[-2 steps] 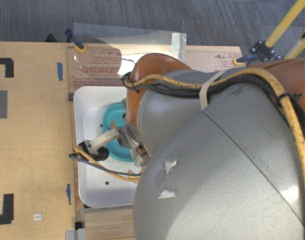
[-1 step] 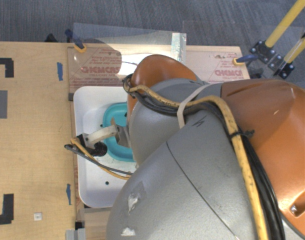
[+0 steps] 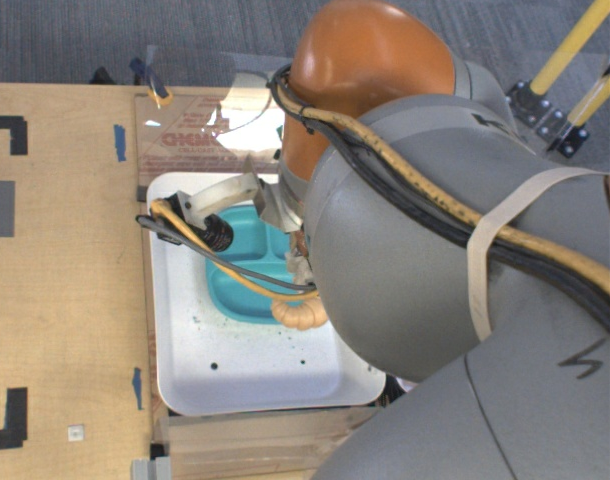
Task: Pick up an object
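A teal divided dish [image 3: 241,272] lies in the white bin [image 3: 247,380], partly covered by the arm. A tan, lumpy object [image 3: 301,314] rests at the dish's near right edge, beside the arm's grey housing. The arm's wrist hangs low over the dish, and the gripper [image 3: 285,240] sits over its right part, mostly hidden under the orange band and grey body. Nothing can be made out between the fingers.
A bundle of yellow and black cables [image 3: 197,230] loops over the bin's left part above the dish. A clear plastic sheet with red print [image 3: 190,133] lies behind the bin. The wooden bench [image 3: 60,268] spreads to the left.
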Tool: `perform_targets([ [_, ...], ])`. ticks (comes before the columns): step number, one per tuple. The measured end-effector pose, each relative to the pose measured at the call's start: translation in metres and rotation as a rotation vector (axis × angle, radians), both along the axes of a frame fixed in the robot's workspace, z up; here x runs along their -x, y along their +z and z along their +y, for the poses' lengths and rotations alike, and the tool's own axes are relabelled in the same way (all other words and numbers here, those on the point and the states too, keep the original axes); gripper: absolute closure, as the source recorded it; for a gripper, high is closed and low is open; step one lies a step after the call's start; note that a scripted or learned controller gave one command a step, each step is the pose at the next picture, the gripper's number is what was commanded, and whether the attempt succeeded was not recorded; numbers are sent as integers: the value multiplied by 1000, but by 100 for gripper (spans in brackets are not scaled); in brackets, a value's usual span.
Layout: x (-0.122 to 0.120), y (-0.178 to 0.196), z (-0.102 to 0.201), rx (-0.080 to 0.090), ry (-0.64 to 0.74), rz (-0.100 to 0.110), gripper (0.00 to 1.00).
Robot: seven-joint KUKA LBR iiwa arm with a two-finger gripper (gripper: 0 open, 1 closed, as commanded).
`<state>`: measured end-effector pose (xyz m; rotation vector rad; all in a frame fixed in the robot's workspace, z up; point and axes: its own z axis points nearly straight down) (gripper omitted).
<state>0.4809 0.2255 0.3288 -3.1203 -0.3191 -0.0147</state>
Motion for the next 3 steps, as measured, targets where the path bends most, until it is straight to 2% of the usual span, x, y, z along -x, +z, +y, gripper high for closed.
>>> perform_targets([
  [1, 2, -59, 0, 8, 334, 13, 100],
  [2, 2, -106, -1, 7, 77, 12, 100],
  [3, -53, -12, -1, 8, 578, 6, 100],
])
